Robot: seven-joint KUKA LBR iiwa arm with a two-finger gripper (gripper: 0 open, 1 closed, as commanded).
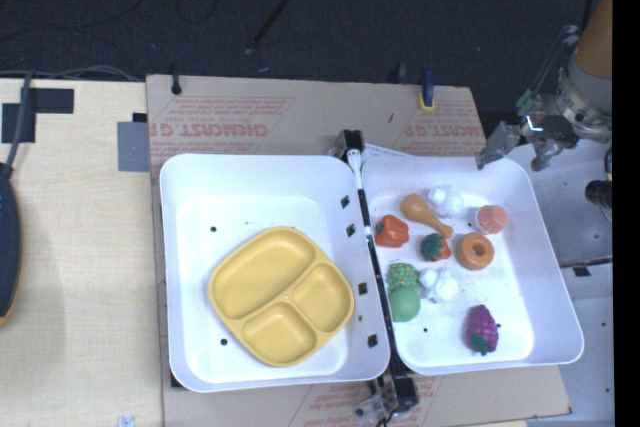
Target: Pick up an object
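Observation:
The right bin [545,315] holds several toy foods: an orange drumstick [425,212], a red pepper [392,231], a small red and green piece [434,247], a brown doughnut [475,251], a salmon-pink cylinder [491,218], two white lumps [442,199] [440,285], a green bumpy piece [402,275] over a green round fruit [404,303], and a purple fruit [482,327]. My gripper [517,153] hangs over the bin's far right corner, above and apart from the toys. It is open, with nothing between its fingers.
The left bin [200,205] carries a yellow three-compartment plate [282,295]. A black hinge strip [362,245] runs between the bins. Both rest on a cardboard sheet [300,120] atop a pale bench, with dark floor and cables beyond.

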